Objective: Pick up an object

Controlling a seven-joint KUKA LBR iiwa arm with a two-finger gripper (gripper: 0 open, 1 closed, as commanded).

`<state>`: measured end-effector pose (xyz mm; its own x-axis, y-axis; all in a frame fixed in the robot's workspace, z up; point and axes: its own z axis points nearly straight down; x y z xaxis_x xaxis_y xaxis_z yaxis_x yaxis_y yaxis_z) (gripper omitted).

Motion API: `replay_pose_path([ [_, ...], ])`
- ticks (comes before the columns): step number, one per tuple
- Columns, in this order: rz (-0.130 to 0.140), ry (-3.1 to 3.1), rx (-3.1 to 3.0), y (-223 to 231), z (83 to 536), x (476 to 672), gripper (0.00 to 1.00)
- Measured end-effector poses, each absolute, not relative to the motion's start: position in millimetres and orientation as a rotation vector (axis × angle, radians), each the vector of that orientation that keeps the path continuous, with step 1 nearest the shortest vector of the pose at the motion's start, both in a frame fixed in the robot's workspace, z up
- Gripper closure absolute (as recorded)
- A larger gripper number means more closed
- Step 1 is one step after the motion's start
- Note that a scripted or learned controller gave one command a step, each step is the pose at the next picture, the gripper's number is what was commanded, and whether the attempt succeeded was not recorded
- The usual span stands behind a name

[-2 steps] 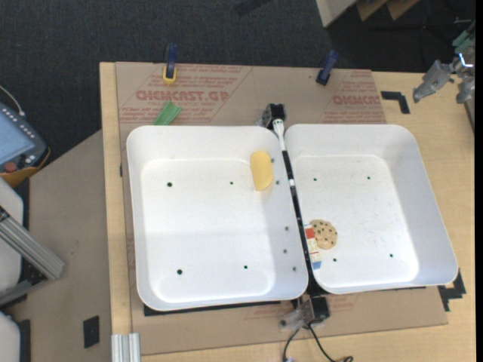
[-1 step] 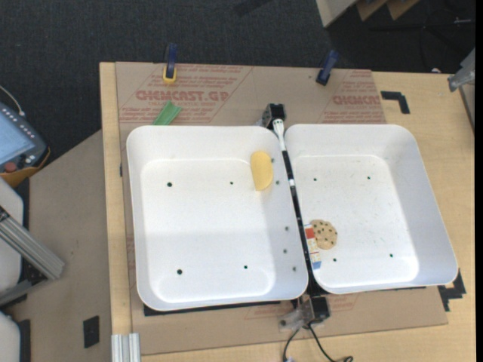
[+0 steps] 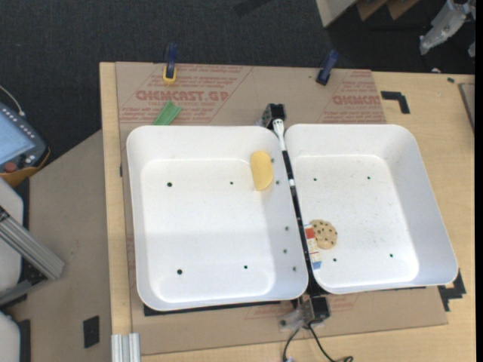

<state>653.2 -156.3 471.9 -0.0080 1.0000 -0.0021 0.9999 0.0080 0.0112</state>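
A pale yellow oblong object (image 3: 261, 170) lies in the left bin (image 3: 151, 202), near its far right corner. A round brown cookie-like object with dark spots (image 3: 324, 234) lies in the right bin (image 3: 407, 194), close to its left wall. A small flat card with red and blue marks (image 3: 313, 257) sits just in front of the cookie, against the same wall.
The two white bins stand side by side on a brown cardboard sheet (image 3: 113, 127). A green strip (image 3: 167, 113) lies on the cardboard behind the left bin. Blue clamps (image 3: 170, 60) (image 3: 327, 67) hold the sheet's far edge.
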Motion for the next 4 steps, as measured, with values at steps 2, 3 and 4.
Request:
replay_pose_path([
  [2,0.006,2.217,2.212,-95,530,667.2,1.0],
  [3,-0.013,2.237,2.224,-39,400,661.8,1.0],
  [4,-0.004,2.24,2.213,78,389,582.5,1.0],
])
